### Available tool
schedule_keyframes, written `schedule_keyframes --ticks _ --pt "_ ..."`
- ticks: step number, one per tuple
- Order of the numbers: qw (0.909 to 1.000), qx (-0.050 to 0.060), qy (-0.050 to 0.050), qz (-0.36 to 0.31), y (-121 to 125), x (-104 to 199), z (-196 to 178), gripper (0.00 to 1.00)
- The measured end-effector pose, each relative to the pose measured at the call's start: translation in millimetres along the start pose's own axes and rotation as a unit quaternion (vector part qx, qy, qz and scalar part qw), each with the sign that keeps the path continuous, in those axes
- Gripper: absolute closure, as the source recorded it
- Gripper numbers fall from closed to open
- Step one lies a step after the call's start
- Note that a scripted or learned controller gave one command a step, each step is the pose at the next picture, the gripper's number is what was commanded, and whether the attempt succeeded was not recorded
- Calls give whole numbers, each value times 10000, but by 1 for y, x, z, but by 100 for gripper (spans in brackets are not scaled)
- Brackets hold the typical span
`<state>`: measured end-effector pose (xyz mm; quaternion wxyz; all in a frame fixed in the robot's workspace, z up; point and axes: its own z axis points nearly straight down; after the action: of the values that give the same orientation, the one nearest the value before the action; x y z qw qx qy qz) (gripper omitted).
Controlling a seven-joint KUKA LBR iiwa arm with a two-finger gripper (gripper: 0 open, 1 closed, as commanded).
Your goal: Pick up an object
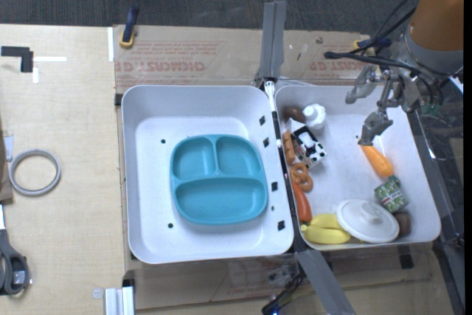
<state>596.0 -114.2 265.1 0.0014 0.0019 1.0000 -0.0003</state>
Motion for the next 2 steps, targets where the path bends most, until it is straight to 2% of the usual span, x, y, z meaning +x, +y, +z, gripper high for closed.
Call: schedule_keyframes --ticks 1,2 --pt "9999 -1 5 172 -84 18 135 0" --pt "9988 -3 4 499 -89 10 173 0"
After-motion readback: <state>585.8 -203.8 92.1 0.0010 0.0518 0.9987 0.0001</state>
